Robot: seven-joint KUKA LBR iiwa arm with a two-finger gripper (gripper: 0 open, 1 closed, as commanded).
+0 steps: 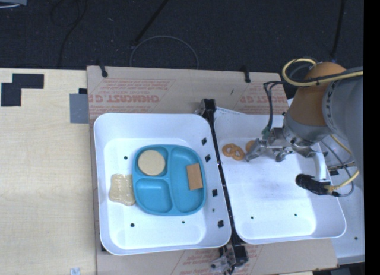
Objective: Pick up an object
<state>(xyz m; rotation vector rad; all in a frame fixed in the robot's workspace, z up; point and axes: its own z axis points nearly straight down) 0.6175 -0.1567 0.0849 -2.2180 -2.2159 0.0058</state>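
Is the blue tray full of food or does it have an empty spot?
Partly full. The blue tray holds a round cracker in one compartment and a brown square piece in another; its big lower compartment is bare.

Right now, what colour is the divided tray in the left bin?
Blue; the divided tray shows clearly in the camera view.

Mirrored red print on the cardboard

Red block lettering runs along the cardboard sheet beyond the bins, well away from the gripper's fingers, up and to their left in the camera view. It's flipped, so it reads backwards; the letters look like "CHEMCRZT" or something close, with two more letters beside it, and I can't pin down the exact word. More red print shows at the cardboard's near edge, too small and cut off to read.
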